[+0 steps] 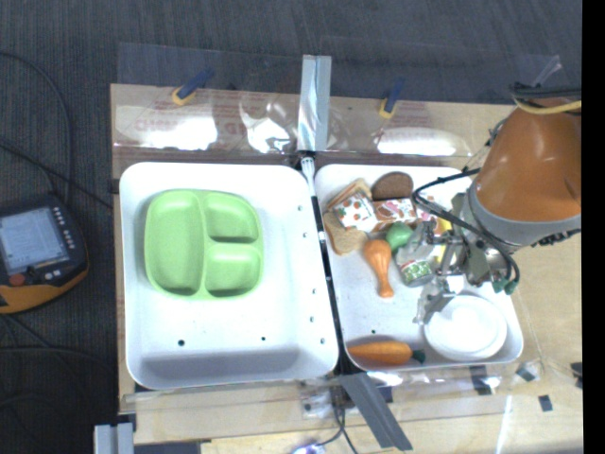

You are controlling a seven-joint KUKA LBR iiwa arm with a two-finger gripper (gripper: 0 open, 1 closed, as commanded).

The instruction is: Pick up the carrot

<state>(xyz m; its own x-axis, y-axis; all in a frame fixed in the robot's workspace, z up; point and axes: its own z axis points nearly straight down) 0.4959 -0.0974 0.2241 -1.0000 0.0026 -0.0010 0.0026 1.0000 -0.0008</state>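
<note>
Carrot first: the orange, tapered plastic carrot with a dark green stub at its thick end [380, 352] lies on its side along the near wall of the right-hand shallow white bin [333, 282], in the corner nearest the divider, its green end just beside a round white plate [465, 329]. It lies well apart from the heap of toy food at the far end of that bin, where a tan drumstick-shaped piece [379, 264] points down toward it.

The two-finger gripper [438, 294] hangs over the plate's far edge, below the grey arm with its orange band [529, 168]. Whether its jaws are spread or closed cannot be told from this slant, and nothing can be made out held in them.

By its look the carrot is a light, rigid moulded toy with a smooth, probably slick skin. Being round, it may roll or squirt out of a loose pinch. The thick middle seems the best place to grip, across the short axis, with the jaws set perpendicular to its length. The bin wall close behind it leaves little room for one finger, so a slightly tilted or offset approach may be needed.

The left bin holds a green sectioned tray [201, 241].
</note>
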